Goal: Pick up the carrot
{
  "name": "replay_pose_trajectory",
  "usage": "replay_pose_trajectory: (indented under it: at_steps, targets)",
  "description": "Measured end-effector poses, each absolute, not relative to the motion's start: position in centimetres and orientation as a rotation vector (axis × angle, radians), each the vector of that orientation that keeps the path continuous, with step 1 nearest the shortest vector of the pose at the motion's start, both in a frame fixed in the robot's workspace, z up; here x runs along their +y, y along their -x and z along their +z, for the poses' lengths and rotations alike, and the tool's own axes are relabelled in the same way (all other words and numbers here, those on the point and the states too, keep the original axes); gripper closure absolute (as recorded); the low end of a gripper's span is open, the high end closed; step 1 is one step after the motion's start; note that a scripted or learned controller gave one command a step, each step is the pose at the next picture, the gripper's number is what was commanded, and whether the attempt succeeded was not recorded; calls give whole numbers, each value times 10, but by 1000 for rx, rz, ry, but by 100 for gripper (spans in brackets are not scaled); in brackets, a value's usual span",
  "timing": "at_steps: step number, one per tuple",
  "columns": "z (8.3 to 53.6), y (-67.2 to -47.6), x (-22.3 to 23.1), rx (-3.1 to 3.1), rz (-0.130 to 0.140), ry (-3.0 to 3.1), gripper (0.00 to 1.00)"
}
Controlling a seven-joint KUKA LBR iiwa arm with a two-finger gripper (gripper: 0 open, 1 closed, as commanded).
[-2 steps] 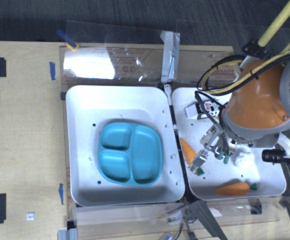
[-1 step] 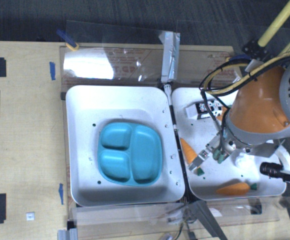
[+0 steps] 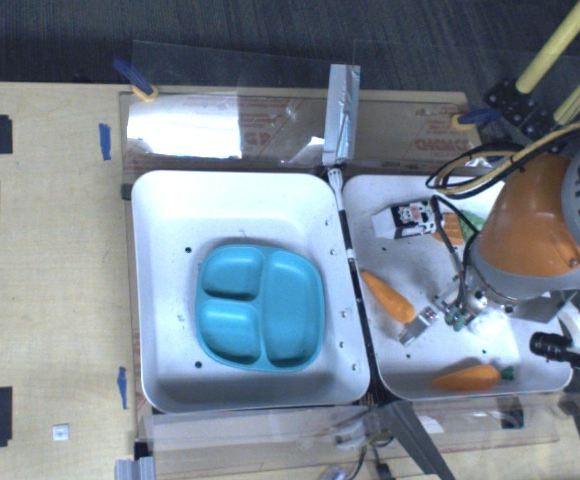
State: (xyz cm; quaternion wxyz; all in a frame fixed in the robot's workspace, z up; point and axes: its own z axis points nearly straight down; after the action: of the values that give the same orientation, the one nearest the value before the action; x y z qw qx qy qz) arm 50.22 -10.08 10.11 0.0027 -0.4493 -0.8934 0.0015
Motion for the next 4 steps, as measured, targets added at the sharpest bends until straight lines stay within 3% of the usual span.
replay_pose_trajectory:
  at_steps: [1, 2, 3, 4]
  targets:
    - [113, -505, -99, -2811, -2, 1409, 100]
    - [113, -505, -99, -2810, -2, 1408, 0]
    - [88, -556, -102, -2972, -2, 1033, 0]
    - [100, -559, -102, -2982, -6, 1038, 100]
